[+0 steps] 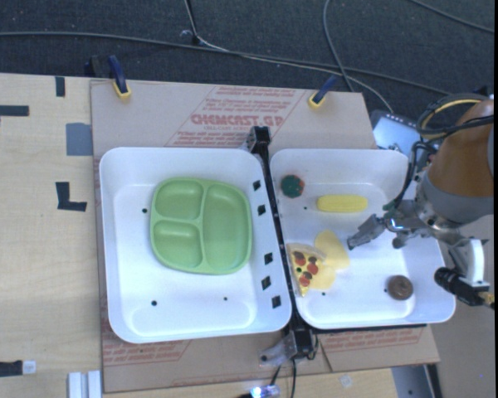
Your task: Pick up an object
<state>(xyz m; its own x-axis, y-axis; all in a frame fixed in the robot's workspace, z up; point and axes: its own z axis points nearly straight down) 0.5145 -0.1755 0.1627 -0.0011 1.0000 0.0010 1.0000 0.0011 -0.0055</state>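
Progress so far: nothing lifted, judging by how things lie. Grey arm with an orange band (461, 168) reaching in over the right shallow white bin (373, 166), end effector (367, 233) low above the bin floor near its middle. Open or closed: cannot tell from this slanted view. No object visibly held.

Candidates for the pick, all lying in the right bin:
- pale yellow soft-looking lump (334, 249), just beside the end effector tip, perhaps touching it; contact too fine to judge.
- toy pizza slice with red dots (305, 269), against the lump and close to the divider between the bins.
- yellow oblong block (342, 203), near, a little further up the bin.
- small dark green ball with a red spot (292, 186), toward the bin's top left corner.
- small brown round piece (399, 287), near the lower right rim, apart from the rest.

Left shallow white bin (116, 177) carrying a light green divided plastic plate (202, 226), well apart from the arm. Both bins resting on a cardboard sheet (232, 114) on the wooden worktop (33, 247).

Left to do, as a judgement: settling on a target, most likely the pale lump given its nearness; closing on it; raising it clear of the bin floor. Likely at the approach stage, grasp not yet shown.
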